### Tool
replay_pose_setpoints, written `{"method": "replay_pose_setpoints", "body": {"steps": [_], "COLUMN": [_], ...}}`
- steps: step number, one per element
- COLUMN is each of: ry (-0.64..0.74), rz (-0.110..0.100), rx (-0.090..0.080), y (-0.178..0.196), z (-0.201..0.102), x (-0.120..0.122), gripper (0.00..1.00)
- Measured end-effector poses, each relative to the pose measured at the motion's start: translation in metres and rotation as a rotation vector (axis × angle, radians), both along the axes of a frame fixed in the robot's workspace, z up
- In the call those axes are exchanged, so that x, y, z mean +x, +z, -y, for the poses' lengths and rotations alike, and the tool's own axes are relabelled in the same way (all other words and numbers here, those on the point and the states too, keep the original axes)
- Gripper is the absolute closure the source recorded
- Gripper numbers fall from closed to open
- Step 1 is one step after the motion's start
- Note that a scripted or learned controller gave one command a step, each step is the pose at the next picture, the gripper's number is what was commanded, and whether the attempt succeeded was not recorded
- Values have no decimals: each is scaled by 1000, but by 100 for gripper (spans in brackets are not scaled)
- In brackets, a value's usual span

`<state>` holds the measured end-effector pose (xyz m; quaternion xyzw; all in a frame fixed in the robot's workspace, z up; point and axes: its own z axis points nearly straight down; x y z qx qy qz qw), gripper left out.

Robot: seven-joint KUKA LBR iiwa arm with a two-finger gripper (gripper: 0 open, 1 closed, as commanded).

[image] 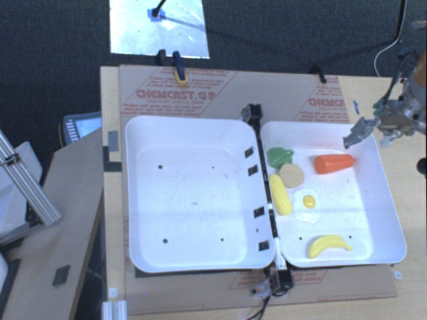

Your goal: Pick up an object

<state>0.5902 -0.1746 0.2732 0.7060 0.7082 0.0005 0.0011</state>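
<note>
The right bin (380, 209) holds several toy foods: an orange carrot (333, 163), a green leafy piece (279, 157), a tan round biscuit (291, 175), a yellow corn cob (280, 194), a fried egg (308, 201) and a yellow banana (328, 245). My gripper (371, 136) hangs over the bin's far right rim, just above and to the right of the carrot. It is open, with nothing between its fingers.
The left bin (193, 192) lies beside the right one, with a black clip strip (259, 179) along the shared wall. Both bins rest on a cardboard sheet (193, 92). A metallic plate (159, 17) lies beyond the bench.
</note>
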Motion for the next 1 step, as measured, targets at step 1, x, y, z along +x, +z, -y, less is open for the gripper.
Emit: {"method": "replay_pose_setpoints", "body": {"steps": [1], "ry": [5], "rz": [-1], "rx": [1], "y": [-145], "z": [-9], "x": [44], "gripper": [0]}}
